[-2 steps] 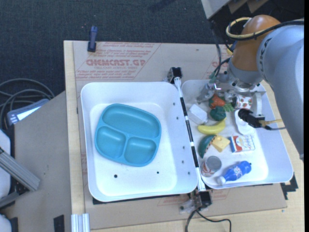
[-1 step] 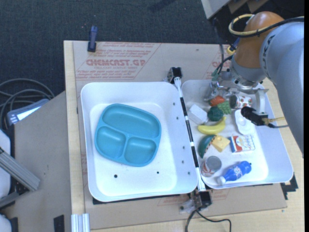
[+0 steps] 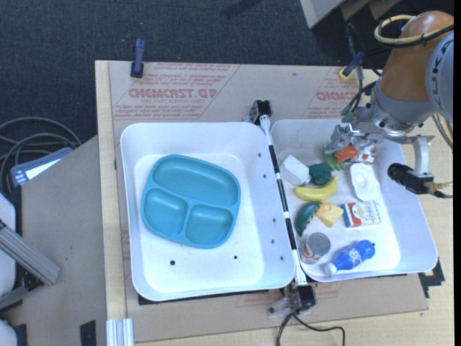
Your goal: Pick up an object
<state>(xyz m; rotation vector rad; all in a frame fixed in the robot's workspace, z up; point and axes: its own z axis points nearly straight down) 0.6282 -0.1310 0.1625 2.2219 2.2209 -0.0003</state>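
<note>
Carrot toy (image 3: 346, 153) sits under our jaws (image 3: 351, 141), packed near broccoli (image 3: 321, 171) and a banana (image 3: 317, 191). We cannot tell if they are open, so we might bump things and miss.

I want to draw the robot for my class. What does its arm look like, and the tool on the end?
The arm is fat and rounded, grey with a big orange band. A yellowish cable loops near the top of it. The tool is small, made of silvery metal, with thin wires running to it. A grey bracket with a black cylinder sticks out beside it.
</note>
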